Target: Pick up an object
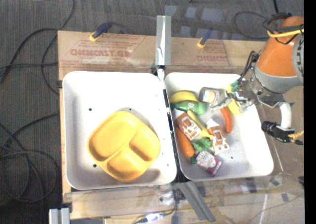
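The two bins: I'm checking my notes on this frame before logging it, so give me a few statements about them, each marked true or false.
1. The yellow divided plate lies in the left bin. True.
2. The banana lies in the left bin. False: it is in the right bin, near its far left corner.
3. The hand is over the right bin. True.
4. The carrot lies on the cardboard outside the bins. False: it lies in the right bin, near its left wall.

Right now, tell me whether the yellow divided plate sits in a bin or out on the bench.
In. The yellow divided plate lies inside the left bin, white floor showing on all sides of it.
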Controlling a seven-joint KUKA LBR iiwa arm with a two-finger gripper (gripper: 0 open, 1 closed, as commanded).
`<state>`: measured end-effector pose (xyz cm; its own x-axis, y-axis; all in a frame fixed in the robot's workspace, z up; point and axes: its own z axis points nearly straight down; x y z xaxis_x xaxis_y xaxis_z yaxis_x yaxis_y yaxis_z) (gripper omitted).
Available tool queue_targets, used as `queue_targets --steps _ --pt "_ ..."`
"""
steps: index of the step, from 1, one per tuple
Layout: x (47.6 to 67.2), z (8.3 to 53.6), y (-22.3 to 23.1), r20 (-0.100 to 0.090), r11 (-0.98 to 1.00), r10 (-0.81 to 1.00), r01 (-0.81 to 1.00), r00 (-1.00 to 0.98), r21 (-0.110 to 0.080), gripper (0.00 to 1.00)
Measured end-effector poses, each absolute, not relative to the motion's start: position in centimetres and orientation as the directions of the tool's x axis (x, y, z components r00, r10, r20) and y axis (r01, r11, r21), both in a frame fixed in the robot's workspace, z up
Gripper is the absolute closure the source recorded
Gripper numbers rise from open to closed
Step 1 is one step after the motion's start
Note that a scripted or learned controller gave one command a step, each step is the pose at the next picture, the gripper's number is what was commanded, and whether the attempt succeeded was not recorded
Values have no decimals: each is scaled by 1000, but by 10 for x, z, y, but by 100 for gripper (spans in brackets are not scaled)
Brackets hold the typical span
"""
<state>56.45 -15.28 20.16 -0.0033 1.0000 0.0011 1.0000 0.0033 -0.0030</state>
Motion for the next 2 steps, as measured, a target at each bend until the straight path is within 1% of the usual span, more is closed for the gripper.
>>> queue_targets --steps 1,2 --pt "600 91 -155 -3 -48 999 999 48 3 0" --pt "583 113 -188 -1 -69 998 998 69 1 0"
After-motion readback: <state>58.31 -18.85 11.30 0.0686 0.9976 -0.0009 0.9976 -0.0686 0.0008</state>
